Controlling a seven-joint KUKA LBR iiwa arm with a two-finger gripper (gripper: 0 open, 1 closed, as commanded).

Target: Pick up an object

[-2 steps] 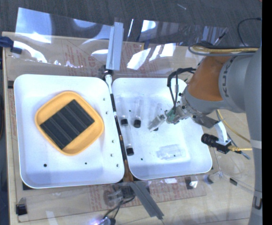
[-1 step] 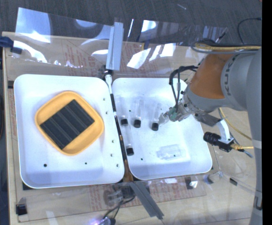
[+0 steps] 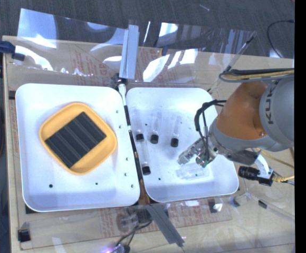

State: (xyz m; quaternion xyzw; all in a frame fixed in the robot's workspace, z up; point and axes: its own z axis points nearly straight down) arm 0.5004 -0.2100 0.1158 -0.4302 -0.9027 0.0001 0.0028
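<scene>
Clear plastic tubes (image 3: 163, 128), black-capped, in right bin (image 3: 224, 186): slippery, hard to see; my fingers (image 3: 195, 157), spread unreadable, may glance off.

This is looking like a robotics lab: a grey industrial arm with an orange band (image 3: 253, 117) is reaching over two shallow white plastic bins (image 3: 29, 141) sitting on a wooden bench (image 3: 63, 73), clear plastic shields (image 3: 195, 41) are standing behind, and black cables (image 3: 279, 30) are trailing over dark carpet (image 3: 142, 1).
</scene>
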